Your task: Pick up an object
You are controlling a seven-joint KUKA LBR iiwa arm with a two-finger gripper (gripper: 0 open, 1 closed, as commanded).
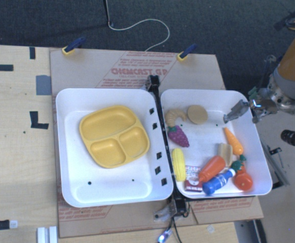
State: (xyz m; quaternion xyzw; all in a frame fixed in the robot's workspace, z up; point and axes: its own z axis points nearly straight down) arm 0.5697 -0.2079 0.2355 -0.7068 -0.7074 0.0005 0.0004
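We see the gripper (245, 110) hanging over the upper right rim of the right bin (214, 95), with one grey finger slanting down-left over the rim toward the bin's interior. Whether it is released or clenched we cannot tell, and we see nothing between its tips.

The things to pick all lie in the right bin. Along its left wall sit a croissant (174, 116), a bunch of purple grapes (178, 136) and a corn cob (178, 163), running top to bottom. A round tan cookie (197, 114) lies near the top wall, beside the croissant. A small carrot (233, 141) lies near the right wall, just below the gripper. The lower right corner is crowded: a larger carrot (212, 168), a blue bottle (217, 181), a red tomato (243, 180) and a tan wedge (224, 154) touch or overlap, and a red and white packet (190, 178) lies against the bottom wall. We see open white floor in the middle of this bin, between grapes and small carrot.

The left bin (66, 135) holds a yellow divided plate (114, 135), with bare floor all around it, widest along the bottom.
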